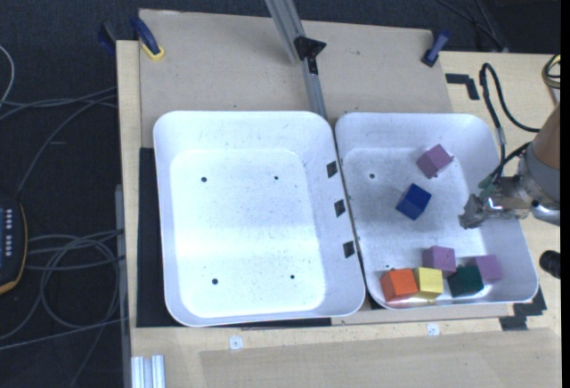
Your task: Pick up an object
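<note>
Seven coloured blocks [414,200] near the tool [472,215].

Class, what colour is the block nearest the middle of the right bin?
Blue, seen in the camera view.

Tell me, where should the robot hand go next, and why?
Probably a little leftward and down toward the blue cube. The gripper hangs at the right bin's right side with nothing between its fingers, and that cube sits alone, apart from the crowded blocks along the bin's near edge, so it looks easiest to grab.
</note>
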